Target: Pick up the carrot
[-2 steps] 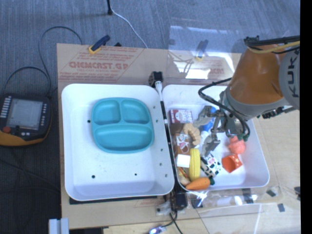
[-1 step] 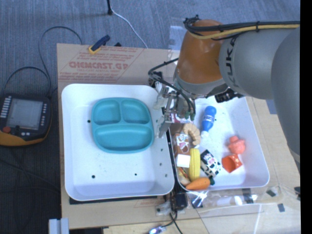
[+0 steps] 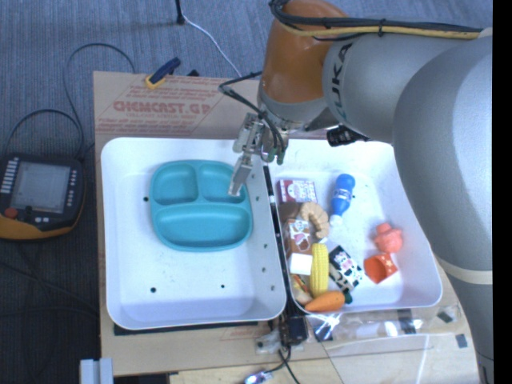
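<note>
The carrot [image 3: 324, 301] is a small orange piece lying at the front edge of the right bin [image 3: 416, 282], just below a yellow corn cob [image 3: 318, 266]. My gripper [image 3: 240, 178] hangs well away from it, over the left bin [image 3: 128, 294], at the right rim of a blue divided plate [image 3: 196, 210] and close to the wall between the two bins. I see nothing held in the gripper. The grey arm with its orange band [image 3: 300, 50] reaches in from the upper right.
Packed around the carrot in the right bin are a brown box [image 3: 296, 190], a blue bottle [image 3: 342, 194], a pastry [image 3: 314, 218], a black-and-white toy [image 3: 346, 269], a pink toy [image 3: 387, 237] and a red cup [image 3: 380, 268]. A control pendant [image 3: 36, 194] lies on the floor at left.
</note>
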You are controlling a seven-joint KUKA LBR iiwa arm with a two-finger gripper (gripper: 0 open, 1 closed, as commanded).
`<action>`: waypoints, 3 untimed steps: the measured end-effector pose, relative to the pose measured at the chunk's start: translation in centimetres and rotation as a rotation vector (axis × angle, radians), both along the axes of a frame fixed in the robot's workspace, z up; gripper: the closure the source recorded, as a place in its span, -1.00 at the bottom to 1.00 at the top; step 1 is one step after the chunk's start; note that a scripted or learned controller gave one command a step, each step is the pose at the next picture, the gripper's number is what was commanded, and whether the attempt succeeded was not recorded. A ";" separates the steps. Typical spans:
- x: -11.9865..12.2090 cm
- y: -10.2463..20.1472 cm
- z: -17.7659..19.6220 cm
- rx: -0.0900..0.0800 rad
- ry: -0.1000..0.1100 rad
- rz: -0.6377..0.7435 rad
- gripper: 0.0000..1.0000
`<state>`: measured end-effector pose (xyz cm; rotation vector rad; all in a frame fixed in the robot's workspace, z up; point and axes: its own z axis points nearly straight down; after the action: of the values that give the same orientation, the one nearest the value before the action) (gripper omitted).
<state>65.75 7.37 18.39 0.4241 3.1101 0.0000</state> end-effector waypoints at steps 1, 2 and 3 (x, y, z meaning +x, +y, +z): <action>-6.5 4.6 -5.5 -0.001 0.005 0.048 -1.00; -0.1 -1.1 0.4 -0.002 -0.007 0.070 -1.00; -6.7 4.2 -8.5 0.000 -0.007 -0.009 -1.00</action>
<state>59.06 11.53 9.86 0.4366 3.1019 0.0015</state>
